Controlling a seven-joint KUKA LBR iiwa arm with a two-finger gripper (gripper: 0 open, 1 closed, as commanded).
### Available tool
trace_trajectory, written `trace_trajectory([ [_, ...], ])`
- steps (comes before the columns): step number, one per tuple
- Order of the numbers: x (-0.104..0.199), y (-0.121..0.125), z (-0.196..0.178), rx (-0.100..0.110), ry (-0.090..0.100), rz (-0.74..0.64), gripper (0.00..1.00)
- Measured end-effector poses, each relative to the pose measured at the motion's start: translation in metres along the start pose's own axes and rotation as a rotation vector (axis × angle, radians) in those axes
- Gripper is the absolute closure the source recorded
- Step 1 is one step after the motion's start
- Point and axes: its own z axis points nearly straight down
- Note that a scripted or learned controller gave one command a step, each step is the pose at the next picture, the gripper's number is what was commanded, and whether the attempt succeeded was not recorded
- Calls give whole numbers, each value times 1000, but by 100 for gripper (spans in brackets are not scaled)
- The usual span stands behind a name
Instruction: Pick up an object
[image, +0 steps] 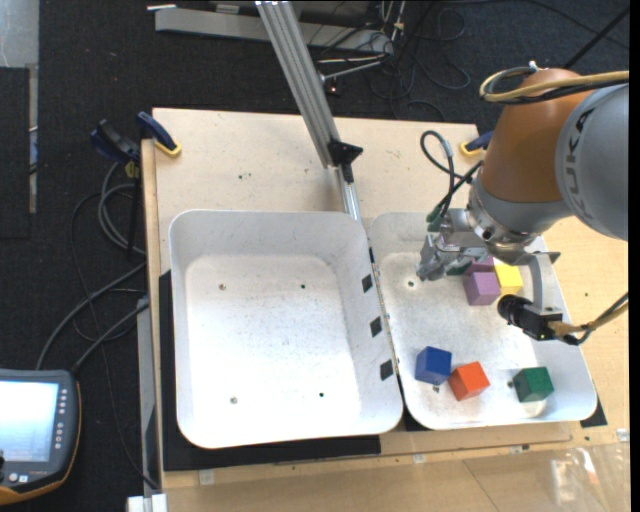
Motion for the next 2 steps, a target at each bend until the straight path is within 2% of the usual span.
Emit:
trace_trajectory([
  [1, 49, -21, -12, -1, 1, -1, 100],
  [2, 102, -45, -3, 1, 0, -1, 100],
])
